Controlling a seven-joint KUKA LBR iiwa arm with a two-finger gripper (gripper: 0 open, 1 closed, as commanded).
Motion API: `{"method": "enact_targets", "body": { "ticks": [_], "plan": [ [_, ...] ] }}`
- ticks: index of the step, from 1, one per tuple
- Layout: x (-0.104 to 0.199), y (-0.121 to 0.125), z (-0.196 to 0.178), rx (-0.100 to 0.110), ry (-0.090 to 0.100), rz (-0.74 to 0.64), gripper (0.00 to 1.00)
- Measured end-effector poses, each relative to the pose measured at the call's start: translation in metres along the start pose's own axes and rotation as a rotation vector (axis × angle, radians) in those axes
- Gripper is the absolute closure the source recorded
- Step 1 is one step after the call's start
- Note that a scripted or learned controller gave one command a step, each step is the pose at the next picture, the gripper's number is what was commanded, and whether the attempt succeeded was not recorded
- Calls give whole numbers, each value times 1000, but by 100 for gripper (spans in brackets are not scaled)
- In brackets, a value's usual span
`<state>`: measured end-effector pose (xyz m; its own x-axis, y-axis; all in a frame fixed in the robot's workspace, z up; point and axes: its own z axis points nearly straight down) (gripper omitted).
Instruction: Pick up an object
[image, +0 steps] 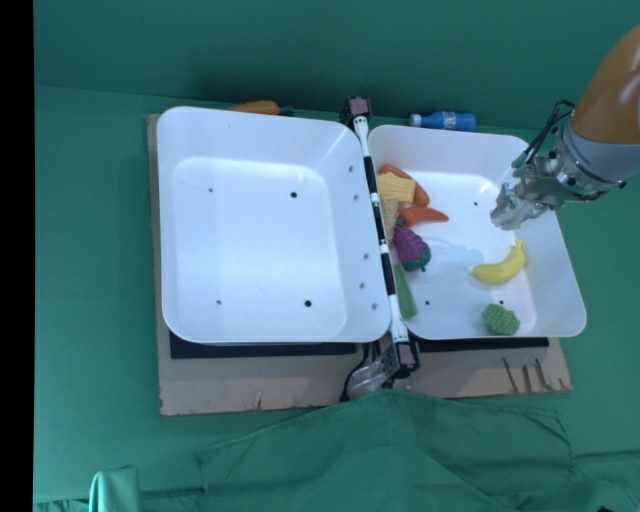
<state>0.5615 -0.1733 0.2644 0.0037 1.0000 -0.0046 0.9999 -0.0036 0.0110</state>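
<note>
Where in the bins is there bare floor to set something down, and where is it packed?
The left bin offers bare floor wall to wall. In the right bin, bare floor lies between the carrot and the gripper, above the banana. It is crowded along the divider: corn, grapes. Broccoli fills the near corner.

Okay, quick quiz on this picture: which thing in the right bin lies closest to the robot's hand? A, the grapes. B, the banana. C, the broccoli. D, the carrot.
B: the banana lies just below the hand in the right bin, while the broccoli sits nearer the front edge and the grapes and carrot lie by the left wall.
</note>
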Motion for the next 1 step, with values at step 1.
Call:
{"method": "enact_targets", "body": {
  "ticks": [1],
  "plan": [
    [2,1,-66,-1,0,-1,100]
  ]
}}
